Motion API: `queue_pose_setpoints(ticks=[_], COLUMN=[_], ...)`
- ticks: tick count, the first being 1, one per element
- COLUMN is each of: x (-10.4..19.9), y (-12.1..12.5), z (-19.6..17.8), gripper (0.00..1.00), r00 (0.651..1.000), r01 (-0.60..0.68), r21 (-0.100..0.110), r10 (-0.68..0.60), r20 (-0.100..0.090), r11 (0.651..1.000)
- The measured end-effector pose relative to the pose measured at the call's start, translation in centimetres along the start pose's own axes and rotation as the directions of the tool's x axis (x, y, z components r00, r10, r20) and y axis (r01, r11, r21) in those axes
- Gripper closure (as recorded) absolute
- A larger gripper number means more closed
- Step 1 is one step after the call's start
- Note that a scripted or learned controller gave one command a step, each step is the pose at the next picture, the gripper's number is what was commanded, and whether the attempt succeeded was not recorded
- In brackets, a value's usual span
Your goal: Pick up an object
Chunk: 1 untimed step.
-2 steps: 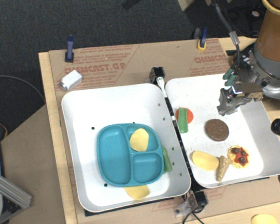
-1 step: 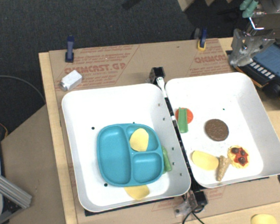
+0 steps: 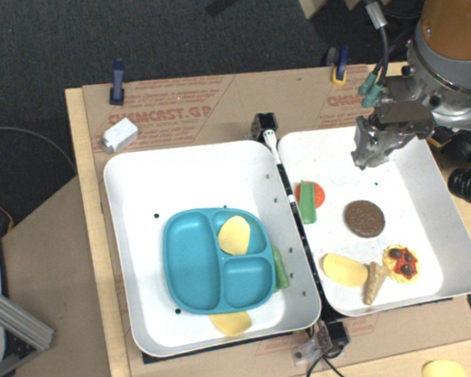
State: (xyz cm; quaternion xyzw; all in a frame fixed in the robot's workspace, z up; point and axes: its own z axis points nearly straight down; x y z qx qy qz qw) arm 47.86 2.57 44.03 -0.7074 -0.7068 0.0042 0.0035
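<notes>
My gripper is hanging over the right bin's far end, its opening impossible to tell, holding nothing, while the brown cookie is lying just below it, and I am risking sliding off such a flat disc.

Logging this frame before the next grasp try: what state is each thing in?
gripper: above right bin's far end, holding nothing
blue divided plate: flat in left bin
yellow piece: lying on the plate
brown disc: flat in right bin
green and red toy: against right bin's left wall
</notes>
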Motion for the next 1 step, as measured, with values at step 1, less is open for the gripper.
queue_pose_setpoints(ticks=[1], x=[-0.09], y=[0.08], z=[5.60], gripper=[1.00], r00=[1.000], r01=[-0.001], r21=[-0.003], r10=[0.001], r20=[0.000], r11=[1.000])
